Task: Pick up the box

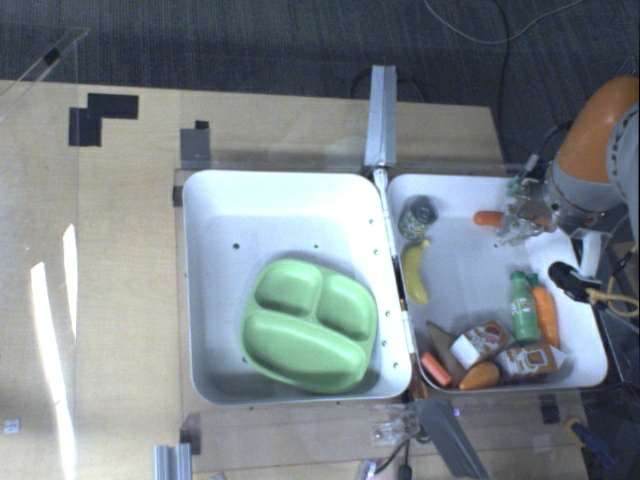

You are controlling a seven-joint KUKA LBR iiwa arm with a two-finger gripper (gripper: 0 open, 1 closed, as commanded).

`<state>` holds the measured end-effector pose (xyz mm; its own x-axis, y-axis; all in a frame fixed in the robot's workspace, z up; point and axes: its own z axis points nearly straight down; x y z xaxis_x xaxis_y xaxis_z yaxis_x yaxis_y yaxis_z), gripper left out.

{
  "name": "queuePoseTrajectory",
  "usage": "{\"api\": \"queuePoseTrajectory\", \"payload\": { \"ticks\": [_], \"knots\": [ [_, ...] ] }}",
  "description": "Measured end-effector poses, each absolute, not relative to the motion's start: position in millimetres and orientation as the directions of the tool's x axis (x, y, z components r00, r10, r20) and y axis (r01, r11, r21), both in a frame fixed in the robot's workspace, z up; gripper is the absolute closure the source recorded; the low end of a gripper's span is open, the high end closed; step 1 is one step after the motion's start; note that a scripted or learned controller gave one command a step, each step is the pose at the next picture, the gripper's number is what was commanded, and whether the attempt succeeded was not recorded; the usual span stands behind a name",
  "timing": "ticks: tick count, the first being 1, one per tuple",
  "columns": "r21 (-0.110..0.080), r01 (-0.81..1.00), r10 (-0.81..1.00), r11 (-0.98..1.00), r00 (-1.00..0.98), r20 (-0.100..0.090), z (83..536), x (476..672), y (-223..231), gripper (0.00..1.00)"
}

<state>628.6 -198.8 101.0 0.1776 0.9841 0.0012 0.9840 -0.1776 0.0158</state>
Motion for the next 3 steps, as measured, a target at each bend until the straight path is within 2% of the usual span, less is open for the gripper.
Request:
{"api": "queuePoseTrajectory", "payload": {
  "ticks": [1, 2, 3],
  "knots": [
    [0.016, 0.984, 0.984, -0.176, 0.176, 0.001, 100.9, 628.6, -198.6, 0.0],
    [0.007, 0.983, 0.983, -0.181, 0.181, 0.0, 152.2, 610.9, -191.4, 0.0],
    [0.01, 0.992, 0.992, -0.129, 0.129, 0.001, 88.6, 580.9, -138.5, 0.0]
  ]
}}
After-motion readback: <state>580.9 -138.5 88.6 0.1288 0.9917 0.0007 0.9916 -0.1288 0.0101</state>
